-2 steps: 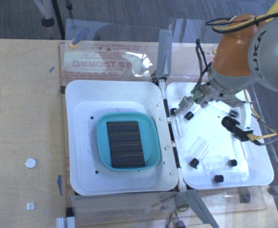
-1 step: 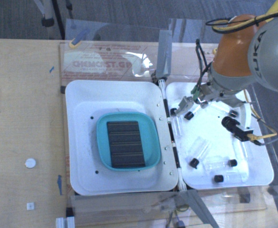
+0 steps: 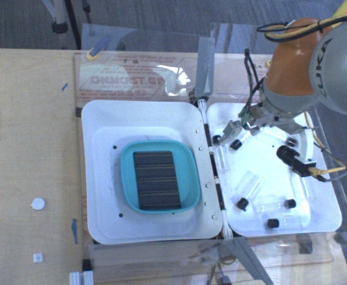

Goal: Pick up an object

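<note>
My gripper (image 3: 226,141) hangs over the back left corner of the right bin (image 3: 327,218), close to the wall between the two bins. Its fingers are spread open and nothing shows between them. Several clear plastic tubes with black caps lie in the right bin: one (image 3: 246,190) in the middle and two (image 3: 278,208) near the front. They are well in front of the gripper and apart from it. In the left bin (image 3: 99,159) a teal tray (image 3: 129,159) holds a dark ribbed block (image 3: 156,180).
The grey arm with its orange band (image 3: 292,58) covers the back of the right bin. A black cable piece (image 3: 292,157) hangs over that bin's right side. A grey divider (image 3: 204,70) stands behind the bins. Bare wooden bench (image 3: 25,129) lies to the left.
</note>
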